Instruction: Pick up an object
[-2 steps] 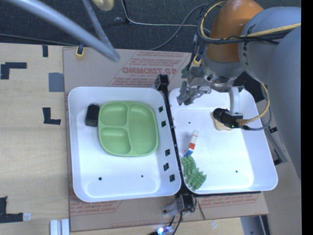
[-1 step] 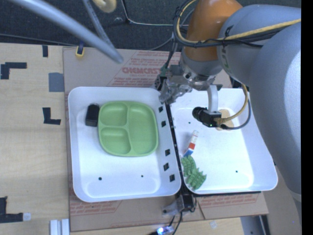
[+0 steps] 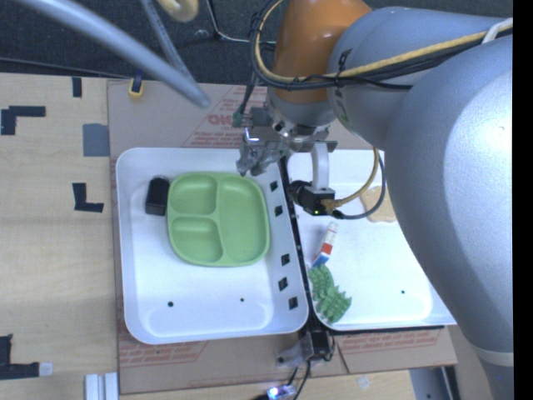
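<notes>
My gripper (image 3: 265,152) hangs over the far end of the wall between the two bins, just past the top right corner of the green divided plate (image 3: 218,219). That plate lies in the left bin (image 3: 137,298) with a small black block (image 3: 156,196) touching its left edge. In the right bin (image 3: 391,302), a green knobbly object (image 3: 330,294) lies near the front left corner. A small red, white and blue tube (image 3: 327,244) lies just behind it. A tan object (image 3: 381,207) is partly hidden under the arm. Nothing shows in the gripper's grasp.
The big grey arm (image 3: 450,140) covers the right bin's back and right side. Black clips (image 3: 283,261) run along the wall between the bins. The bins rest on cardboard (image 3: 166,115) over a wooden bench, and a grey pole (image 3: 100,32) crosses the top left.
</notes>
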